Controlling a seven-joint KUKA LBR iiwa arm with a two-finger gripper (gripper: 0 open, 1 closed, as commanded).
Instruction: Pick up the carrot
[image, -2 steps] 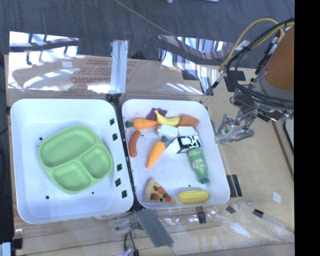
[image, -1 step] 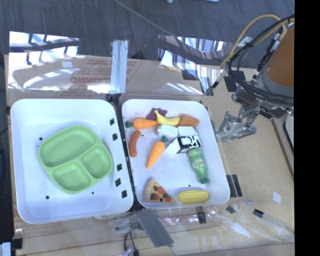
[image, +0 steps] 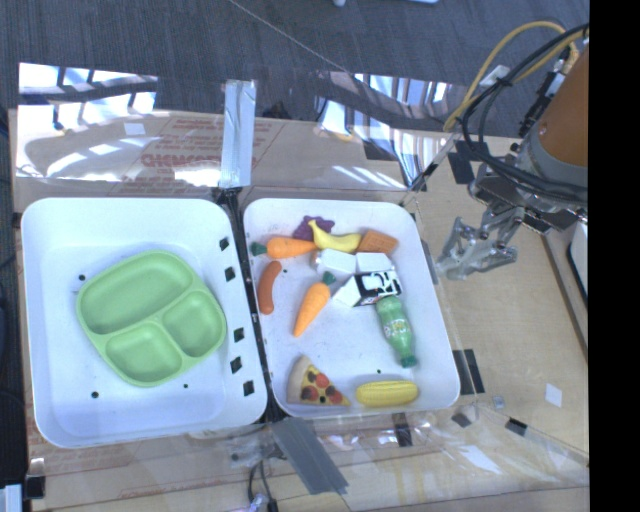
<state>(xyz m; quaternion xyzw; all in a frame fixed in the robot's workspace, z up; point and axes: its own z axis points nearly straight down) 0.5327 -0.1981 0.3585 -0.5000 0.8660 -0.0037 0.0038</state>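
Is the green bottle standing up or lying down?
Lying down. The green bottle rests on its side on the floor of the right bin, cap end pointing toward the corn.

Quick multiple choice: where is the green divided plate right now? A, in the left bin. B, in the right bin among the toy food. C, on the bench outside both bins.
A: the green divided plate lies in the left bin, apart from the toy food.

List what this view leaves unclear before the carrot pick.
- Gripper: small and glary beside the right bin; jaws' state unreadable.
- Arm: cut off by the frame's right side.
- Purple item: mostly hidden behind the banana.
- Two carrots: too small to judge surface detail.
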